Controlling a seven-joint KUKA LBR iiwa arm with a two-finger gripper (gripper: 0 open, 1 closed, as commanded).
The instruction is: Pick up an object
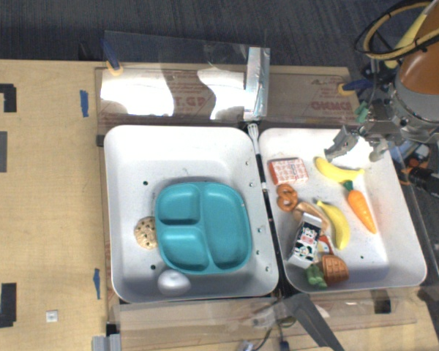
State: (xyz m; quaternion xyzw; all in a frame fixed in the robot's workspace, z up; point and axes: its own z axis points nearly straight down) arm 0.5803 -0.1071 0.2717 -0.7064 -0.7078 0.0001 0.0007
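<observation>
Two bins, two bananas, one carrot, one tray.

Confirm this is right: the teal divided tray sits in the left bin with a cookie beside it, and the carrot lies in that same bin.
Not quite. The carrot lies in the right bin, near the bananas, as the camera view shows. The teal divided tray does sit in the left bin with the cookie beside it.

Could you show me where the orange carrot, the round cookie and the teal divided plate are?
Orange toy carrot (pixel 361 208): camera view, middle of its body, right bin.
Round speckled cookie (pixel 145 232): camera view, centre of its face, left bin.
Teal plastic divided plate (pixel 227 229): camera view, floor of its large right compartment.
</observation>
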